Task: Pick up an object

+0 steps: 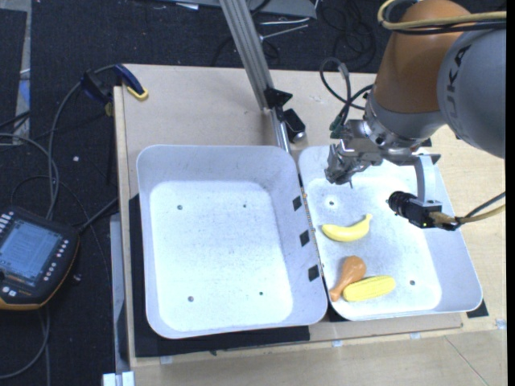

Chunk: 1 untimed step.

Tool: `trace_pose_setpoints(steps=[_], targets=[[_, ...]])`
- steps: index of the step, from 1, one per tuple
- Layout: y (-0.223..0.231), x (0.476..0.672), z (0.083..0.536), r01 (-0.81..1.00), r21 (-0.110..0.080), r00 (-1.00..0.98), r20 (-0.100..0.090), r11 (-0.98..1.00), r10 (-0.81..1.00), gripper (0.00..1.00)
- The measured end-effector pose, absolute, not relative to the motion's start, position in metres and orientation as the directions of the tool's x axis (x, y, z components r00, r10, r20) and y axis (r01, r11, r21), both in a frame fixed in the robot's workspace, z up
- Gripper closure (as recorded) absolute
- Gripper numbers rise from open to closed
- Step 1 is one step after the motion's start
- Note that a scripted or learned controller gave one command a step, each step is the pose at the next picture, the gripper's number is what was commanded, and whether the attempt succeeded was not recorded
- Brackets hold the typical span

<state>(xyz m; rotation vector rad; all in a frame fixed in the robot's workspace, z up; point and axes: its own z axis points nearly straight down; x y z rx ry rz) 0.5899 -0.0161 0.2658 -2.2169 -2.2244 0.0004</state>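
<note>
A yellow banana lies in the middle of the right bin. Nearer the front of that bin sit an orange-brown drumstick-shaped toy and a yellow corn-like piece, touching each other. My gripper hangs over the back left part of the right bin, above and behind the banana, apart from it. Nothing is visible between its tips.
The left bin lies beside the right one, joined by black clips along the shared rim. A slanted metal pole rises behind the bins. A black camera mount juts from the wrist over the right bin. A teach pendant lies off the bench at left.
</note>
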Motion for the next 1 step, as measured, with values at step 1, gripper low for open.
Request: trace_pose_setpoints(steps=[1], targets=[[0.0366,0.5786,0.2469,1.000,-0.002,-0.005,0.001,0.005,1.000,1.00]])
